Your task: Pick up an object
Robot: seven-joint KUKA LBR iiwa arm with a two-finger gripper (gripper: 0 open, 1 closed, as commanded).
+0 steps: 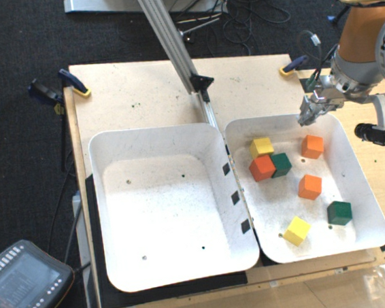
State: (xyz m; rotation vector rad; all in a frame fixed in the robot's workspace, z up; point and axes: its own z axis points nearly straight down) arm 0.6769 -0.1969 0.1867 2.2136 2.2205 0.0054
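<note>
Seen from above at a slant: 2 shallow white bins side by side on a pale bench (144, 86). Left bin (111, 158) bare white with a few dark specks. Right bin (360, 187) holding 7 cubes.

Near the far end of the right bin, a yellow cube (261, 147), touching a red cube (262, 168) just in front of it, with a dark green cube (280, 164) pressed against the red one's right side. Right of that cluster and apart from it, an orange cube (312, 146). Nearer the middle, a second orange cube (310, 187). Toward the near end, a second yellow cube (297, 230) and, to its right, a second green cube (339, 213), the 2 apart.

Reaching in from the right, the grey arm with its orange band (364, 29). Gripper (309, 116) hanging over the far right corner of the right bin, just beyond the first orange cube, tilted down and left. Cannot tell how the claw stands; too small and blurred. No cube seen in it.

Slanted metal rail (174, 42) running down to the gap between the bins. Blue and yellow clamps (69, 84) at the bench's far corners.
</note>
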